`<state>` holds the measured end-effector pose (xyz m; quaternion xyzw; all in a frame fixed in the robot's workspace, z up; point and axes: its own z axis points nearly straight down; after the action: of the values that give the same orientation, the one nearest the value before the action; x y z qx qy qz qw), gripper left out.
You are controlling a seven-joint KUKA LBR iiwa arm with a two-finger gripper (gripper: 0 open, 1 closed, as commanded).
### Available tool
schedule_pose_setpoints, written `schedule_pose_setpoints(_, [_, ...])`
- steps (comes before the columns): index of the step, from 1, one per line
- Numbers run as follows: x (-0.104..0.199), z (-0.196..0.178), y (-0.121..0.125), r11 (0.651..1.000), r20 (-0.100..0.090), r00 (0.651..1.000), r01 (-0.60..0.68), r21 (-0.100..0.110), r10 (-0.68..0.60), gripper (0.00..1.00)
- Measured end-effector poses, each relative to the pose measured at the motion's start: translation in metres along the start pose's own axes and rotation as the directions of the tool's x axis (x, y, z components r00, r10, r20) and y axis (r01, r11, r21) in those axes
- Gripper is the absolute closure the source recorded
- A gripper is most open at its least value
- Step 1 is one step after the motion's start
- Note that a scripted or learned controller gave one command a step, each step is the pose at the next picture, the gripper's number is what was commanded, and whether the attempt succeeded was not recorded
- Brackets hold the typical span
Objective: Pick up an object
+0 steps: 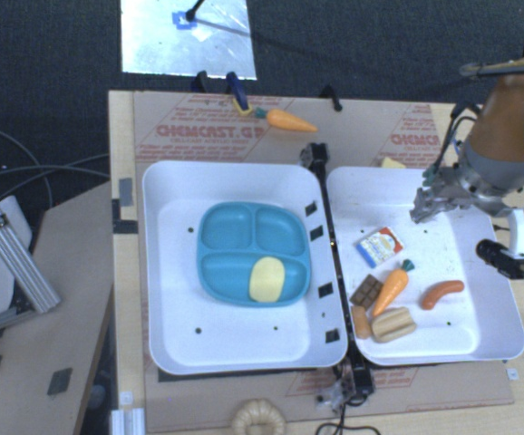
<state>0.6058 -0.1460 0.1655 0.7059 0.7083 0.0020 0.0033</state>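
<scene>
The arm comes in from the right, its orange band sitting high over the far right corner of the right bin, and the grey wrist below it bends down and toward the middle of the bench. The gripper hangs over the upper part of that bin, tilted so its tip points down and to the left, above bare white floor; from where I stand I cannot tell how its jaws are set, and nothing shows between them. The things to pick lie lower in the same bin, apart from the gripper: a small white, blue and red packet nearest to it, then a toy carrot lying slantwise with its green end up, a brown chocolate-like block just beside the carrot's tip, a tan bread roll at the front, and a reddish sausage off to the right. The left bin holds a blue divided plate with a pale yellow piece resting in its front compartment. Behind the bins, on the brown board, a second carrot lies on its side.
</scene>
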Motion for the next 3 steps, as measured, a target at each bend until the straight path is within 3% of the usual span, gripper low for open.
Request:
schedule_pose_setpoints(1, [0.000,-0.055,0.002,1.000,0.000,1.000,0.002,-0.001,-0.002,1.00])
schedule_pose_setpoints(3, [0.122,-0.065,0.032,1.000,-0.003,1.000,0.007,0.003,-0.007,1.00])
